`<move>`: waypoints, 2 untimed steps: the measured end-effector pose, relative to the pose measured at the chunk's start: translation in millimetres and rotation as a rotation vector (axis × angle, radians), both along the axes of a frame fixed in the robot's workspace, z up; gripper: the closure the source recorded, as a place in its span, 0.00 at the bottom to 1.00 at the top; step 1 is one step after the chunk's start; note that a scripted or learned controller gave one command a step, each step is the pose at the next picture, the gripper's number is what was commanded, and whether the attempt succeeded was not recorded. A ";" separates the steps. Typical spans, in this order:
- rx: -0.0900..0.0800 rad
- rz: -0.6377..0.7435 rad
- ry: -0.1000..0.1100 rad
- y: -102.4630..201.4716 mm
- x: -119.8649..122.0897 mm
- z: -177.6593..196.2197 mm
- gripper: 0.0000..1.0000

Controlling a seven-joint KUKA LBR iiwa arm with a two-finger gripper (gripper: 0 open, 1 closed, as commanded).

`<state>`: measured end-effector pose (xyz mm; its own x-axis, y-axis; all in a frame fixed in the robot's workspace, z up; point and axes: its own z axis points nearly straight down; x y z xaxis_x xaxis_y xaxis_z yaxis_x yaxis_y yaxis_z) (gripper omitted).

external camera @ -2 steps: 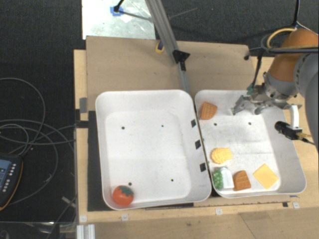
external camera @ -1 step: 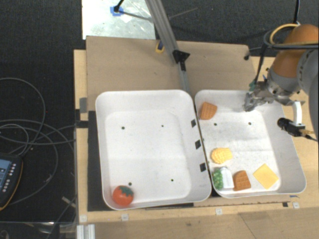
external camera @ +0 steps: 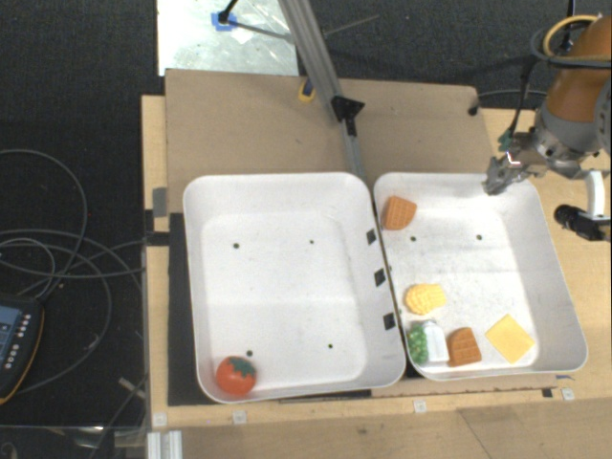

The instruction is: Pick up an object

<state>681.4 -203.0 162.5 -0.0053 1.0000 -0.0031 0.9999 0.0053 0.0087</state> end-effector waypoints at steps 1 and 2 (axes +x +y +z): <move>0.000 0.001 0.000 -0.4 2.0 55.8 1.00; 0.003 0.003 0.007 37.0 -17.4 58.5 1.00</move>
